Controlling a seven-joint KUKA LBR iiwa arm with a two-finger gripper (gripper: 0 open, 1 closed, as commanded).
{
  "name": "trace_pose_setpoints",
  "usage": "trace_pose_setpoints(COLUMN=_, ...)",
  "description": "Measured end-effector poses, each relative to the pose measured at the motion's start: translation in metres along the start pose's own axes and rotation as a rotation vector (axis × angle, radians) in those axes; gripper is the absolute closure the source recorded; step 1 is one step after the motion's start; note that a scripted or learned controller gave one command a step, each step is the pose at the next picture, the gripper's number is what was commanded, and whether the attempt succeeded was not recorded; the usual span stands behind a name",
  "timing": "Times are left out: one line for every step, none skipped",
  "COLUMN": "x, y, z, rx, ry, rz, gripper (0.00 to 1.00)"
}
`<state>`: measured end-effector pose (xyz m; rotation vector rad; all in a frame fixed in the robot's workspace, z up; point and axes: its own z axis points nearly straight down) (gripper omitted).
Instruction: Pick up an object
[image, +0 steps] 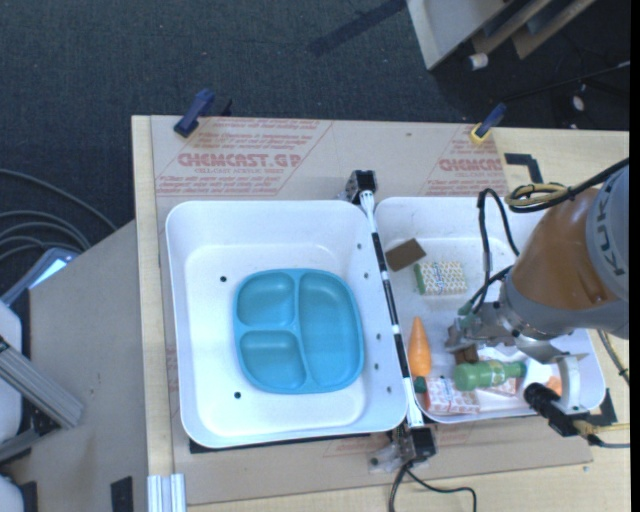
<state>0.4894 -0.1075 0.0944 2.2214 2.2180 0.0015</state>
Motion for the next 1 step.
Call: trace_pose_setpoints(x=0.0649, y=0.0501, z=-0.0906, rx=0.002, ry=0.002, rz=-0.003, gripper=1.00)
